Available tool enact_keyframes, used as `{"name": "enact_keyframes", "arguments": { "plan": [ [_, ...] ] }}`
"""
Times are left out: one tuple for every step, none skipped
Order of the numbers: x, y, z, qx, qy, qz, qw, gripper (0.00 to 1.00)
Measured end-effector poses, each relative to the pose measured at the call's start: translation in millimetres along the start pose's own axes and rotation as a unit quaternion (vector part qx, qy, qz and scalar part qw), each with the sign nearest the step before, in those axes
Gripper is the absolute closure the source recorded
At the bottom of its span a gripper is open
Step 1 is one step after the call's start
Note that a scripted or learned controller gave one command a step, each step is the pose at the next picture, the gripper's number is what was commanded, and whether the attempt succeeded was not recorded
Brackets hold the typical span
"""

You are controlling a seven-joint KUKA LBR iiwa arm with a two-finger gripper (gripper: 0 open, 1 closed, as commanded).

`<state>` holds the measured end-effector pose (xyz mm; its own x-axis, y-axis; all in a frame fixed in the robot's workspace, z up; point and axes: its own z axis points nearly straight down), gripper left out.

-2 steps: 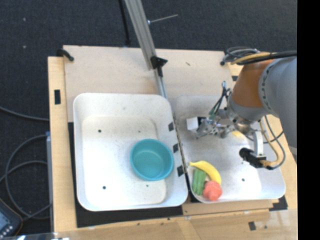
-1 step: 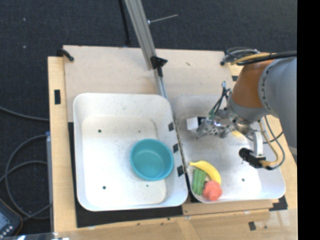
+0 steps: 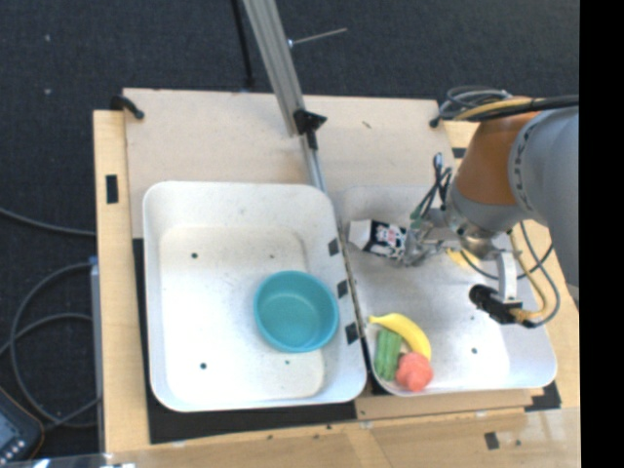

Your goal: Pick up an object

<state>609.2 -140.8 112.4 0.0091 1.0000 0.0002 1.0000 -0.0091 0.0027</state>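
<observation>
My gripper hangs low over the back of the right bin, below the grey arm with its orange band. A small white and black carton lies just left of the gripper, close to it or touching it; I cannot tell which. A yellow banana, a green vegetable and a red fruit lie bunched in the right bin's front left corner. A blue bowl stands in the left bin.
A slanted metal pole rises from the bench behind the bins. Cables loop off the wrist over the right bin. The divider between the bins runs just left of the carton.
</observation>
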Motion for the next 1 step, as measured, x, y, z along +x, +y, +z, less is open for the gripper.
{"name": "enact_keyframes", "arguments": {
  "plan": [
    [-6.0,8.7,-48.0,-0.002,-0.001,-0.003,1.0000,1.00]
  ]
}}
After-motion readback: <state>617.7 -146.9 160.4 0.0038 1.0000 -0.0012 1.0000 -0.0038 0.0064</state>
